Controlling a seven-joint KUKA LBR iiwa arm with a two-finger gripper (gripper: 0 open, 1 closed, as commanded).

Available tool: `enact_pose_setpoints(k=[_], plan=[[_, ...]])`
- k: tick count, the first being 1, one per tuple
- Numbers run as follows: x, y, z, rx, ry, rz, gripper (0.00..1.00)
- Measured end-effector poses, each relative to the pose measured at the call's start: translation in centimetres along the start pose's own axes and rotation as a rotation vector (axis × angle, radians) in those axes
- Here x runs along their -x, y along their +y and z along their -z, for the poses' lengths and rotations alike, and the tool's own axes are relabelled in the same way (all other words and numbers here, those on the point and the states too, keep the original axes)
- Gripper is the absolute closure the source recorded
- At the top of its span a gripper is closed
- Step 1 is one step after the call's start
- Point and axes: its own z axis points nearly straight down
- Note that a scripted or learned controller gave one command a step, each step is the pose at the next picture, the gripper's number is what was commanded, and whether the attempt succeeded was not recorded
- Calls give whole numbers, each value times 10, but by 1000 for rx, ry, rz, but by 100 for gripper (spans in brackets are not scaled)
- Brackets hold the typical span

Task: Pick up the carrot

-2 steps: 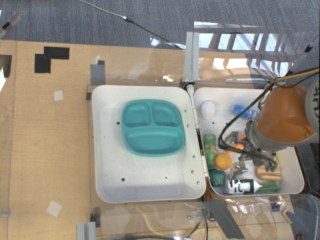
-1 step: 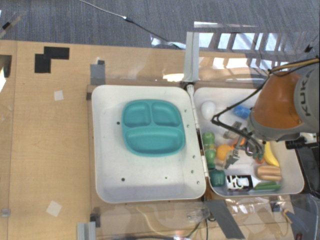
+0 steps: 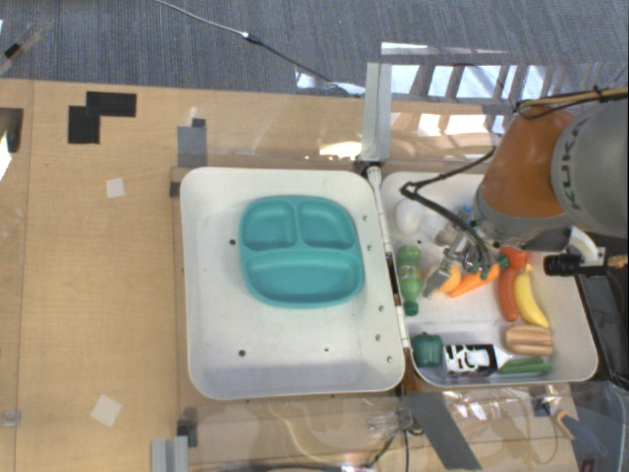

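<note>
The gripper (image 3: 460,264) is hanging over the carrot (image 3: 462,283); I cannot tell its fingers' state. The crowding banana (image 3: 532,301) could spoil the grab.

Left bin (image 3: 216,362) holds a teal three-compartment plate (image 3: 300,251), roughly centered. Right bin (image 3: 580,367) is cluttered: green bottle (image 3: 409,275) at left wall, banana (image 3: 532,300) beside a red pepper (image 3: 507,296), hot dog bun (image 3: 530,339) near them, teal cup (image 3: 427,349), black-and-white box (image 3: 470,358), green pod (image 3: 524,366) along near edge. Wooden desk (image 3: 88,293) carries black markers (image 3: 100,114) far left.
</note>
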Motion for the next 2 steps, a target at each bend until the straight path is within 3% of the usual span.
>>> enact_pose_setpoints(k=[1, 2], plan=[[-42, -78, 2, -1, -4, 246, 0], [-24, -32, 1, 2, -1, -87, 0]])
